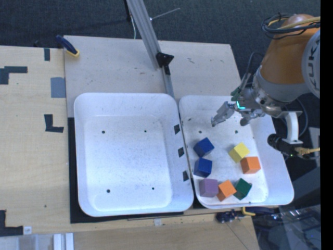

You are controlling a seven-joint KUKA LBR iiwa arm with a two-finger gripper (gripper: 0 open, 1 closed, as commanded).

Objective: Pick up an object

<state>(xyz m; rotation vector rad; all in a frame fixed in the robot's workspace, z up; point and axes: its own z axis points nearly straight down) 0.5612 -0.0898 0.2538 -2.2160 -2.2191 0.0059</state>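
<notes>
- The grey robot arm with the orange band (289, 51) is seen reaching in from the right, over the far end of the right white plastic bin (270, 191).
- The pincer (232, 116) is held above the bin floor, with its two dark fingers spread wide apart. Nothing is seen between them.
- Seven small blocks are seen lying in the right white plastic bin, all in its near half.
- A dark blue cube (203, 146) is found closest to the pincer, and a second blue cube (203, 166) lies just beside it, nearer the camera.
- A yellow cube (240, 151) and an orange cube (251, 164) are touching each other on the right side.
- A purple cube (209, 187), a small orange block (226, 189) and a dark green block (242, 188) are packed close together in a row at the near edge.
- The left white plastic bin (83, 113) sits next to it on the wooden table (104, 61).
- The step in hand is judged to be the approach: no block has been picked yet, and the pincer is apart from all of them.
- For the next move, one block must be chosen. The dark blue cube looks like the easy one, since it is near and has free room on its sides.
- The pincer would need to be moved over that cube, turned to match its flat sides, lowered, and then closed.
- The three blocks in the row would be harder, because there is little room for fingers between them.
</notes>
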